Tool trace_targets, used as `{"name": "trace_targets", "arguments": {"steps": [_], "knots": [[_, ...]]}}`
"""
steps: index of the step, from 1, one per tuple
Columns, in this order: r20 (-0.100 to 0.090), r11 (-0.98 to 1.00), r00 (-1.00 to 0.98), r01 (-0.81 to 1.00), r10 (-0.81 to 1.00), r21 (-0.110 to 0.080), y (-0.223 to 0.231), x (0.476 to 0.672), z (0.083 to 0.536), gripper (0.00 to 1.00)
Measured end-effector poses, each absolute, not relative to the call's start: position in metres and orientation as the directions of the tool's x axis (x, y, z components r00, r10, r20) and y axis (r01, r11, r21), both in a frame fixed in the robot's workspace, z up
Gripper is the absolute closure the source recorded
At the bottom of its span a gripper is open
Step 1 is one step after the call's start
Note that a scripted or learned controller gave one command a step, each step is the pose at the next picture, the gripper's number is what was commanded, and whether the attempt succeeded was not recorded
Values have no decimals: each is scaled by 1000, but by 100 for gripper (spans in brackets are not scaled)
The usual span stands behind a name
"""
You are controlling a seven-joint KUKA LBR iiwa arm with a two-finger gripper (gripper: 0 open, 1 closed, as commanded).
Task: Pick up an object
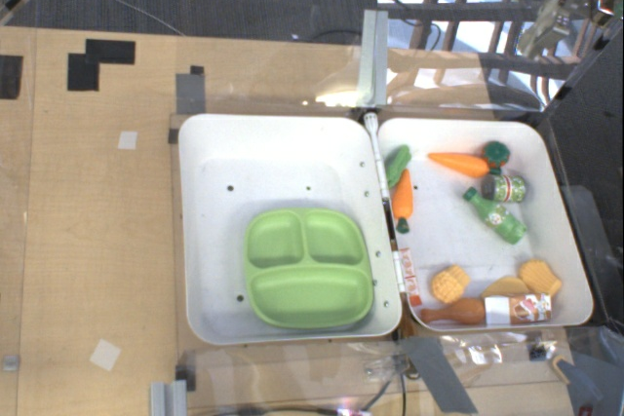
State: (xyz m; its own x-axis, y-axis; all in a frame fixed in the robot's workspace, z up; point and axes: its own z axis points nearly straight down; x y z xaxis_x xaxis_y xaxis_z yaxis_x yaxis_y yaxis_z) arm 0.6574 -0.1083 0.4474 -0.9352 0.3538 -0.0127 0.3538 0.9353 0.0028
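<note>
A dark grey carpeted floor fills the top of the frame, and below it lies the pale wooden bench [88, 258] bearing two shallow white bins side by side. In the left white bin [224, 161] a light green plastic divided tray [309, 268] rests toward the lower middle. The right white bin [546, 161] holds the candidates for picking: a large orange toy carrot with a green top [466, 163] near the upper edge, a smaller orange carrot [402, 196] and a green pod-like piece [396, 161] against the dividing wall, a small green can [507, 188], a green toy bottle [496, 217] lying tilted, a yellow corn piece [448, 284], tan bread-like pieces [534, 279] and a brown bottle with a white and red label [502, 309] along the lower edge. The tool [570, 0] is seen at the upper right of the frame, well apart from the bins; whether it is released or clenched cannot be told, and nothing is seen in it. The large carrot is judged light, rigid and smooth, lying clear of its neighbours; it would best be taken across the thick middle of its body, where slipping along the taper is less likely.
</note>
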Motion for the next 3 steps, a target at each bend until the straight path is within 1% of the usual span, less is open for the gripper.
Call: {"name": "trace_targets", "arguments": {"steps": [1,2,3], "knots": [[-15,961,-961,275,275,1,-152,660,490,100],[-9,932,-932,363,363,1,-194,661,446,100],[-7,878,-878,479,479,3,-172,646,389,100]]}}
